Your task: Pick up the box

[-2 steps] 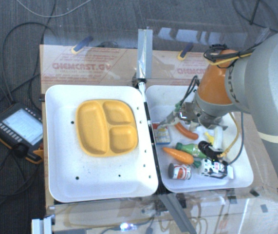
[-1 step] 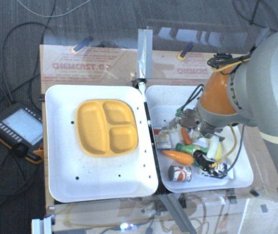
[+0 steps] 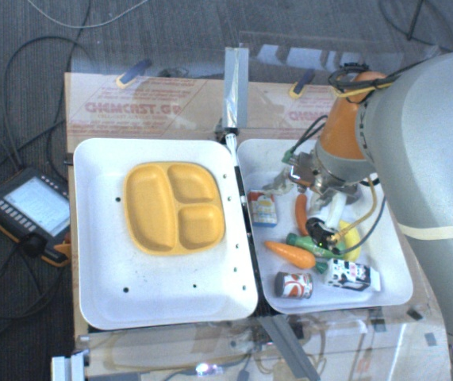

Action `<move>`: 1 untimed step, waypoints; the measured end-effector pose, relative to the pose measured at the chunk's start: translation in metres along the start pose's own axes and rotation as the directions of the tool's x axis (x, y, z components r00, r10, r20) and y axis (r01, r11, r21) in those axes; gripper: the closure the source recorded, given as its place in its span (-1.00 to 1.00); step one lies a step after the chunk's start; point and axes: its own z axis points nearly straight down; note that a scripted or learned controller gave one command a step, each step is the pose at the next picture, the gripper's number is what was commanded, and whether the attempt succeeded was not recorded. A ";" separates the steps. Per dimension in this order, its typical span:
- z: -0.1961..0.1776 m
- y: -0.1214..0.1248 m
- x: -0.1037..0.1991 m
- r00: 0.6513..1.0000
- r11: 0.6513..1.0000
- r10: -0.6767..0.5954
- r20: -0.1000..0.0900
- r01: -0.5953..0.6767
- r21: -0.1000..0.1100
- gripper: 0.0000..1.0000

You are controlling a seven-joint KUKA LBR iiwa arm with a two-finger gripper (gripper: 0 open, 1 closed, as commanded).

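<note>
Worth settling the target first: 2 boxy things in the right shallow white bin [image 3: 405, 288].

Nearest the front wall, a black-and-white cow-patterned carton [image 3: 349, 275], lying flat. Farther back, hard against the wall shared with the left shallow white bin [image 3: 91, 292], a small red-and-white cardboard box [image 3: 262, 209]. Probably the intended one, being near the gripper [image 3: 304, 175], poised over the back half of the right bin, just to the box's right and a little beyond it. Released or clenched: cannot tell, hidden under the wrist from this angle.

To do it well:
- Shift over the box's middle before descending.
- Come down straight and close across the narrower faces.
- Keep clear of the bin wall on one side and the orange carrot-shaped piece [image 3: 301, 210] on the other.
- Lift vertically, with no dragging toward the clutter in front.

Count, front to back:
- 1 red-and-white tin can [image 3: 293, 285] on its side, just beside the carton.
- 1 cow-patterned carton.
- 2 carrot-shaped pieces, the nearer [image 3: 288, 253] lying across the bin.
- 1 dark green item [image 3: 301, 240], partly covered.
- 1 yellow item [image 3: 353, 240], also partly covered.
- 1 small box.
- In the left bin, 1 yellow plastic plate [image 3: 174, 207] with 3 compartments.
- 2 bins in all.
</note>
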 end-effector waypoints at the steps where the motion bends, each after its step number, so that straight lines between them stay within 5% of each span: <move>1: 0.007 0.055 0.022 0.966 0.965 0.256 0.025 -0.257 0.045 -1.00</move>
